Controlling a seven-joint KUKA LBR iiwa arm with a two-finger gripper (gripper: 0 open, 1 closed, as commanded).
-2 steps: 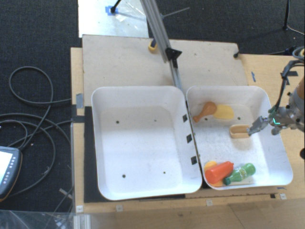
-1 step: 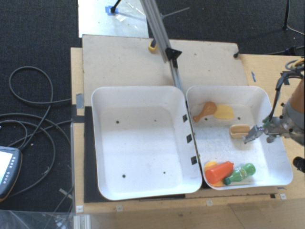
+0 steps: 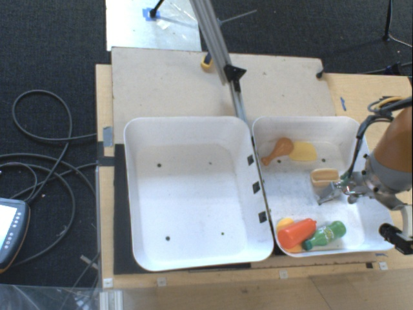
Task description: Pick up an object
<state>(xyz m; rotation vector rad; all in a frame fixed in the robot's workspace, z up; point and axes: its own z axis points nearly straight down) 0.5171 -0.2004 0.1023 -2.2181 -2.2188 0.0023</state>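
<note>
All the objects lie in the right bin [image 3: 352,124]. A brown drumstick-shaped piece [image 3: 277,150] and a flat yellow piece [image 3: 304,151] rest near the bin's back. A tan block [image 3: 324,174] sits mid-bin. Along the front wall lie an orange-red carrot-like item [image 3: 298,230], a small yellow piece [image 3: 284,223] and a green bottle [image 3: 326,235]. My gripper [image 3: 328,194] hangs low just in front of the tan block, above the bin floor, with the arm [image 3: 392,154] coming in from the right. Nothing visibly sits in the gripper.
The left bin [image 3: 187,126] adjoins the right one along a shared divider with black clips [image 3: 256,187]. A slanted metal pole [image 3: 216,34] crosses the back of the bench. Cables and a tablet lie on the floor at the left.
</note>
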